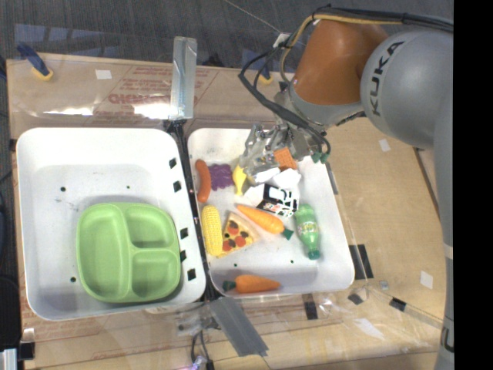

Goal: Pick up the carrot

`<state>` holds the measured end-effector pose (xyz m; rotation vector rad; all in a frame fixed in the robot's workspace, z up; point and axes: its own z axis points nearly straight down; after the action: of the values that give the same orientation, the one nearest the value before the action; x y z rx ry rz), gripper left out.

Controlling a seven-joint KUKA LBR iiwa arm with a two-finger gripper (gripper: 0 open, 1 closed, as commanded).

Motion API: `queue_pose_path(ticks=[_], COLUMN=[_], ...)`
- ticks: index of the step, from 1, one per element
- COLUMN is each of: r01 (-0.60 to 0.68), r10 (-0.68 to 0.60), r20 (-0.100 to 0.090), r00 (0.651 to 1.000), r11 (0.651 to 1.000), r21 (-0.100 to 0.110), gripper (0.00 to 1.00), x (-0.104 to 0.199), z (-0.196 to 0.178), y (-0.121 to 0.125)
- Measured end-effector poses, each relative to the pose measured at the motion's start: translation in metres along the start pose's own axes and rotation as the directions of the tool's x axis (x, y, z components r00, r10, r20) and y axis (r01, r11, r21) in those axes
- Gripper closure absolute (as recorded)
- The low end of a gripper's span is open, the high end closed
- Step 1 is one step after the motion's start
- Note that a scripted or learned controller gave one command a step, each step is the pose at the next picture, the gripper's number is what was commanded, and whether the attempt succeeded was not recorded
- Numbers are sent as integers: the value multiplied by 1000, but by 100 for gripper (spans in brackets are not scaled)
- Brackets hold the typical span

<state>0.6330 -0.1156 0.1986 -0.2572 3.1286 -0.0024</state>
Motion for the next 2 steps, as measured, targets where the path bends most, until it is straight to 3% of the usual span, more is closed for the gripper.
queue_pose_path(ticks=[1,2], r01=[-65,-63], r10=[65,63], r20=[0,-2], r00=[998,998], r11=[998,998], r21=[0,-1], gripper=[100,0], x=[109,109], z=[-27,-26], y=[-16,-15])
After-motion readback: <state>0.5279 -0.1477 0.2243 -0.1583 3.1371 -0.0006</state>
